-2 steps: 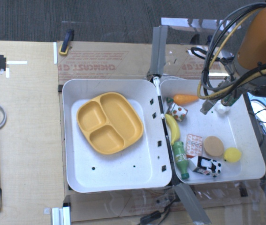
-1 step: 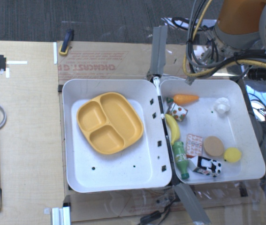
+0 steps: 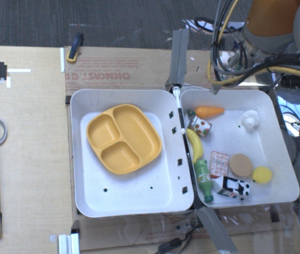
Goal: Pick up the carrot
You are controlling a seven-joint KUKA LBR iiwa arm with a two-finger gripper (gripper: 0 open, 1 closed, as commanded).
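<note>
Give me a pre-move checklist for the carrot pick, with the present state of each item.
1. Carrot located: ok. The carrot lies in the right bin, near its far left corner.
2. Carrot free on top: ok. Nothing lies over it.
3. Room around it: not ok. A small printed carton sits just in front of it, and the bin's wall is close behind.
4. Arm clear of the carrot: ok. The arm hangs above the bin's far edge, apart from the carrot.
5. Fingers' state: cannot tell.
6. Cables out of the path: cannot tell. Cables hang in loops near the bin's far rim, right of the carrot.
</note>
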